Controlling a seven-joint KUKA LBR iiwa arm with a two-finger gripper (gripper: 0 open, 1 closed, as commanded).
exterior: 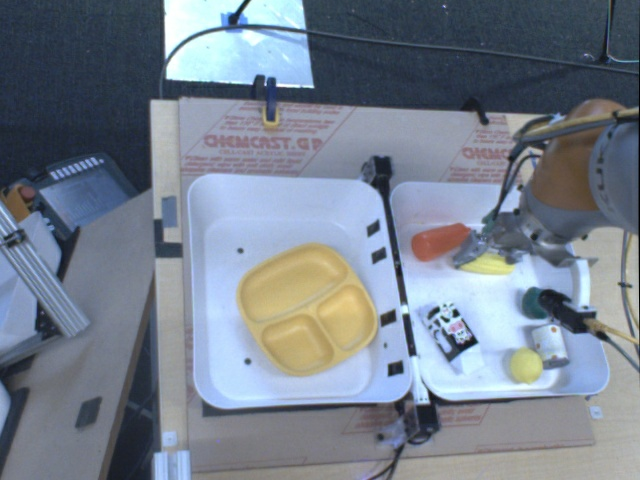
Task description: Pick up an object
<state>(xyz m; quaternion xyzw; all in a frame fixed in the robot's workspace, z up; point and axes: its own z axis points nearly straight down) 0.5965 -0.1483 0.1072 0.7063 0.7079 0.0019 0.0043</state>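
In the right bin (pixel 600 368), the gripper (pixel 481 253) sits low at twelve o'clock near the back rim, pinching the yellow banana (pixel 492 265), whose long axis runs three to nine o'clock. The orange carrot (pixel 440 241) lies touching at its nine o'clock; open floor at six.

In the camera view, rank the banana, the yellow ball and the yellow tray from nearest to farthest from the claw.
1. The banana, right under the claw in the right bin.
2. The yellow ball, at that bin's front edge.
3. The yellow tray, over in the left bin.
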